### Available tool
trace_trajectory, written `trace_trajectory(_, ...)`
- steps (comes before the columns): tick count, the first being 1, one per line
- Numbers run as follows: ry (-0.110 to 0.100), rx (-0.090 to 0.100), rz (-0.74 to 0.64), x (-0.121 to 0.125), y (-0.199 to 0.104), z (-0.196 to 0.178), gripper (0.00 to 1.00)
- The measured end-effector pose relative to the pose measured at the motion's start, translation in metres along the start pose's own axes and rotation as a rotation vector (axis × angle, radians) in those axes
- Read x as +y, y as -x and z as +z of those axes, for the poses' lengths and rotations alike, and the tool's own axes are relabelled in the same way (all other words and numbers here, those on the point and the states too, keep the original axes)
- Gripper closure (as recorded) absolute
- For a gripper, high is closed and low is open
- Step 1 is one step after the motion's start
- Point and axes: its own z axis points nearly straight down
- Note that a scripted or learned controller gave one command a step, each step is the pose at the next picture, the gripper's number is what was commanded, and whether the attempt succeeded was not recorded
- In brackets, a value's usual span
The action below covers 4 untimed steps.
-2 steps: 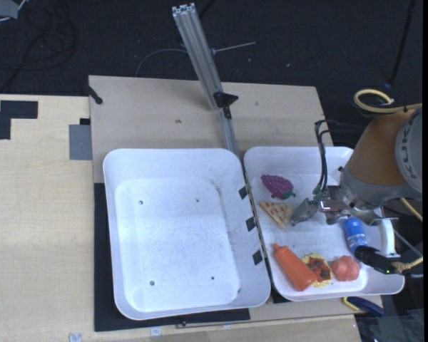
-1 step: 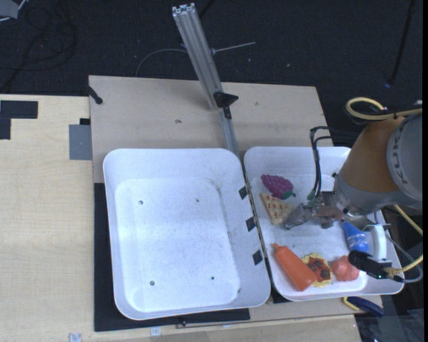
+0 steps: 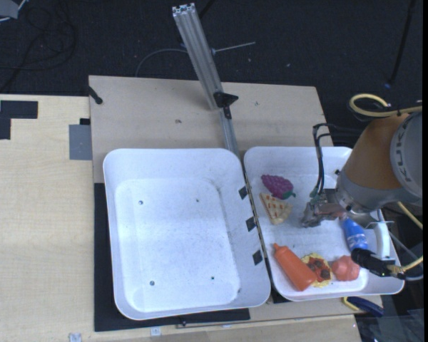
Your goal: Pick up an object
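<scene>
Jaws (image 3: 315,216) low in right bin (image 3: 299,159), mid-floor; spread or pinched: cannot tell, too small/dark. Nearest pick: waffle piece (image 3: 274,208), just beside at 9 o'clock, not touching. Purple grapes (image 3: 277,185) at 10. Orange bottle (image 3: 294,266) at 7, long axis 10–4. Blue bottle (image 3: 354,234) at 4, near wrist.

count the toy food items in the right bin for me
5: purple grapes upper left, waffle piece just below them, orange carrot at the front, a pizza-like piece beside it, reddish item further right. The arm may hide more.
</scene>
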Motion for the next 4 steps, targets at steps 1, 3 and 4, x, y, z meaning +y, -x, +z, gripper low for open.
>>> trace_trajectory(1,0.002,0.0,-0.001,0.005,0.0,-0.043,1.0)
trace_trajectory(3,-0.001,0.0,-0.001,0.009,0.004,-0.109,1.0)
trace_trajectory(4,0.0,0.0,-0.005,0.024,-0.045,-0.118,1.0)
